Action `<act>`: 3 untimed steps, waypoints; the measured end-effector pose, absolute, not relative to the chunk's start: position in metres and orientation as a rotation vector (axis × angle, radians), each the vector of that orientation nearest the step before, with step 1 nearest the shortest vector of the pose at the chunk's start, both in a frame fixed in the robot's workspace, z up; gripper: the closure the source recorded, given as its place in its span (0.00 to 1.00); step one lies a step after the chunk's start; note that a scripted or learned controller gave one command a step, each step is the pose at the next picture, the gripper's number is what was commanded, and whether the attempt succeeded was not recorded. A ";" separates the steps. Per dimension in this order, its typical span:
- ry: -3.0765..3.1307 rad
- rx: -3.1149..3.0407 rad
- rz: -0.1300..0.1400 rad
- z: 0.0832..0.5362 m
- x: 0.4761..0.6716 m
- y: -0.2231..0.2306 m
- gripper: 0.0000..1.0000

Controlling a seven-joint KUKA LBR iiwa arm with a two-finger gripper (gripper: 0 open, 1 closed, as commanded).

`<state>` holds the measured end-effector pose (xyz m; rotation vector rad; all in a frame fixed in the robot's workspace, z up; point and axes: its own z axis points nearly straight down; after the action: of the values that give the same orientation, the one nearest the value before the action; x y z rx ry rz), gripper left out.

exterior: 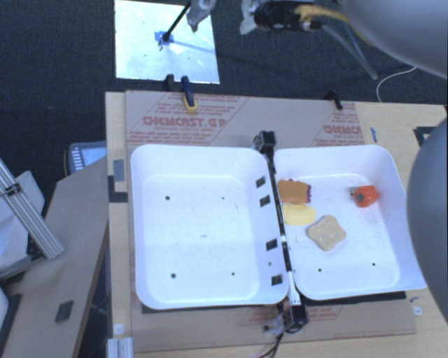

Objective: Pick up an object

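At the top edge of the frame, just right of centre, the gripper (224, 14) hangs above the dark floor beyond the bench. Two pale fingertips (199, 12) show there, set well apart with nothing between them, so I judge the jaws to be spread wide and carrying nothing. Behind them sits the black wrist body with a yellow cable, and the grey arm (392, 24) runs off to the upper right. Just below and left of the fingertips lies a shiny sheet (140, 49) on the floor.

Further down the frame, past the cardboard-covered bench top, sit the two bins. All the candidates lie in the right bin (392, 164), in its upper half. An orange-brown block (294, 191) rests against the divider wall, a flat yellow piece (299, 215) touches it from below, and a tan toast-shaped piece (326, 232) sits just beside the yellow one. A small red-orange object (364, 196) stands well apart from these, toward the right wall. The left bin (140, 168) lies beside it, across the divider.

The move turns on this: every object lies down-frame and to the right of the gripper, so the arm must travel toward the bottom of the frame and then descend. The red-orange object looks the cleanest target, since it stands alone.
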<state>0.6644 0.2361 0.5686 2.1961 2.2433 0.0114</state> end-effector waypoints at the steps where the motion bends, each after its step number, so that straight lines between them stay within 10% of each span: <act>1: 2.247 2.191 0.015 0.580 0.664 0.237 1.00; 2: 2.216 2.232 -0.008 0.534 0.578 0.132 1.00; 3: 2.232 2.213 0.002 0.511 0.629 0.209 1.00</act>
<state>0.6289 0.2092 0.5111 2.2127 2.2316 0.0017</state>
